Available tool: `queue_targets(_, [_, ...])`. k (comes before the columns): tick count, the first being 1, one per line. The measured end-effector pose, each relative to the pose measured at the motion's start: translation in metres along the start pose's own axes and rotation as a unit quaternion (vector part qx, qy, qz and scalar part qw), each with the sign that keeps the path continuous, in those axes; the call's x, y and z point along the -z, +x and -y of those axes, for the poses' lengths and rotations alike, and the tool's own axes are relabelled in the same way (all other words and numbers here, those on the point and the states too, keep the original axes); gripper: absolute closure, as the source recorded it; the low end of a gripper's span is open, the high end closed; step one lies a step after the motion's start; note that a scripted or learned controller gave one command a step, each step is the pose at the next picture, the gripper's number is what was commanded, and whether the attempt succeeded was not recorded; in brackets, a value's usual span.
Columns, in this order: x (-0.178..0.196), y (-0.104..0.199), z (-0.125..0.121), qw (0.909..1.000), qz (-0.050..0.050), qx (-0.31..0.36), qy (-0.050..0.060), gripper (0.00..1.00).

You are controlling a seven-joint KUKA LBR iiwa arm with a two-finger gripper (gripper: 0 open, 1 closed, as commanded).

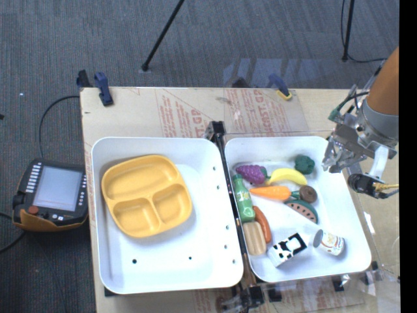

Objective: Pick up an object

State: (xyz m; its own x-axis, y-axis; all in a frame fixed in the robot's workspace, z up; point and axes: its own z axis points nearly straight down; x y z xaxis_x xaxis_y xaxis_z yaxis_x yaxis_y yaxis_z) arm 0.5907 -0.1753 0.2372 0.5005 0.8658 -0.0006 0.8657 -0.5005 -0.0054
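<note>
The right bin (360, 230) holds several toy foods: purple grapes (251, 172), a banana (288, 175), a green broccoli (303, 163), a carrot (270, 192), a green bottle (244, 199), a watermelon slice (301, 209), a sausage (262, 222), a black-and-white carton (287, 248) and a small can (330, 242). My gripper (333, 163) hangs over the bin's upper right corner, just right of the broccoli. It is open with nothing between its fingers.
The left bin (195, 266) holds a yellow divided plate (146, 194). A teach pendant (52, 195) lies on the floor to the left. Clamps (102, 87) sit at the bench's back edge. A black cable end (365, 184) dangles beside the wrist.
</note>
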Motion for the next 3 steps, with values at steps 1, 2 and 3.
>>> queue_targets(1, [-0.076, 0.052, -0.01, 0.9963, 0.0, 0.086, 0.003, 1.0])
queue_targets(2, [-0.065, 0.045, 0.077, 0.9997, -0.001, 0.026, 0.003, 1.0])
queue_targets(3, [-0.069, 0.041, 0.011, 0.9952, 0.0, 0.098, 0.0, 1.0])
